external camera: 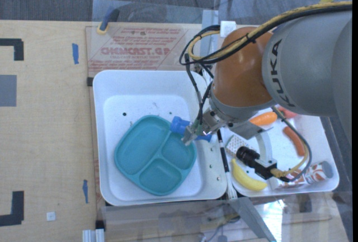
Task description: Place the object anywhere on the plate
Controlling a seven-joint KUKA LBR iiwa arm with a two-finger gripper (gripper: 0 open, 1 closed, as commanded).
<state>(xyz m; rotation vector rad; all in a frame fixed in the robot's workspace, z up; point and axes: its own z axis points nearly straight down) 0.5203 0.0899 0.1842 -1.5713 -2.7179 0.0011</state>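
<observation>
A teal divided plate lies in the left white bin, toward its front. A small blue object hangs at the plate's upper right rim, just over its edge. My gripper reaches down from the right and is shut on this blue object, which sticks out to the left of the fingers; a bit of blue also shows behind them on the right. The orange band and grey arm hide the bins' shared wall above the gripper.
The right bin holds a yellow banana, an orange carrot-like piece, a reddish sausage shape and a red-and-white tube. A black cable loops over them. A wooden board lies to the left.
</observation>
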